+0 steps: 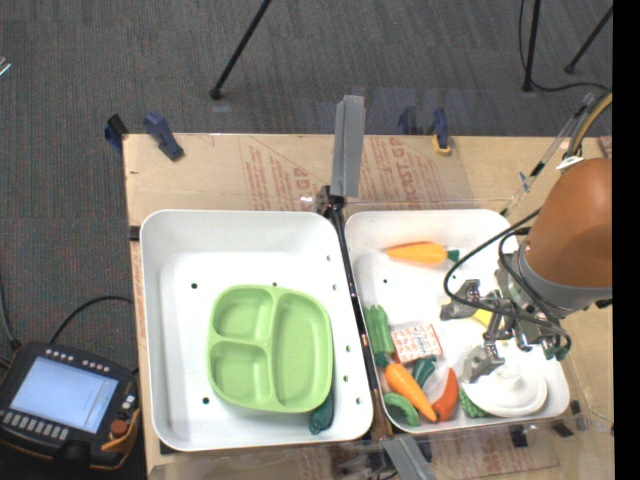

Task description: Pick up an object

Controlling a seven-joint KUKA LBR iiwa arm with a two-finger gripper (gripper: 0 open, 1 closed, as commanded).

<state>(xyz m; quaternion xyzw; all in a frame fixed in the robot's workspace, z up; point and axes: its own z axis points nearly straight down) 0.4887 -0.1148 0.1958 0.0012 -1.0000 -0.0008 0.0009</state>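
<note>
Gripper [497, 336] hangs over right bin [400, 230], metal fingers spread wide, gripping nothing, above glossy white plate [512, 392].

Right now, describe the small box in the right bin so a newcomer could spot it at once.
Look in the right bin, the one crowded with toy food. Near its middle, just right of the green cucumber along the left wall, lies the small box. It is the one flat rectangular item there, white with red print, among rounded vegetables.
</note>
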